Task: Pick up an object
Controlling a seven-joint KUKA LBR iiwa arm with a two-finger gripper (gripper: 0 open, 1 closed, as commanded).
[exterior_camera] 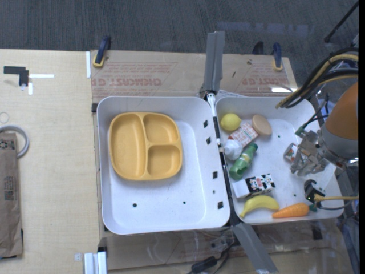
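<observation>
The right bin [274,110] holds several small objects along its left side: a yellow lemon [230,121], a tan round piece [262,124], a pink and white packet [245,134], a white ball [232,148], a green bottle [242,160], a black and white carton [259,184], a banana [259,204] and an orange carrot [291,210]. My gripper [301,156] hangs over the bare right part of this bin, apart from all of them. The carrot lies just below it.
The left bin [171,210] holds a yellow divided plate [146,145]. A grey divider [214,61] rises between the bins at the back. Dark cables [311,87] run over the right bin's far corner. A brown bag [8,187] lies at the bench's left edge.
</observation>
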